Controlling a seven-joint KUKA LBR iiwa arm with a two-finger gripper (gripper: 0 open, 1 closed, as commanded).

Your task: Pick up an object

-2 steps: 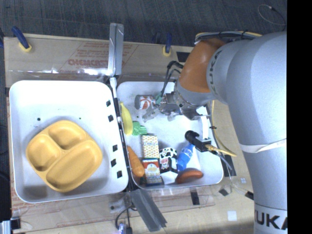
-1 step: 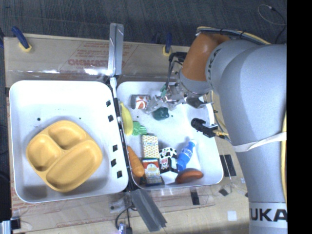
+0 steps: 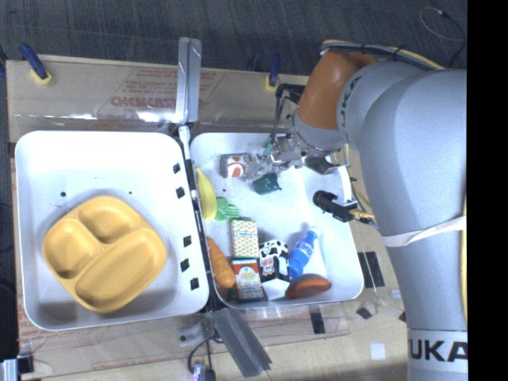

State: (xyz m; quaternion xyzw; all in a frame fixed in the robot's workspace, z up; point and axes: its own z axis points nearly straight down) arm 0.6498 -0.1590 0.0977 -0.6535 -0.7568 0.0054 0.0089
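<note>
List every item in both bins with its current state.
yellow divided plate: flat in left bin
blue bottle: lying on its side
carrot: lying along the right bin's left wall
banana: lying flat
dark green toy: just below the gripper

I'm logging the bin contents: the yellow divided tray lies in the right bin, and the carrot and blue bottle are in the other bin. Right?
Not quite. The camera view shows the yellow divided tray in the left bin. The carrot and blue bottle lie in the other bin, the right bin.
</note>
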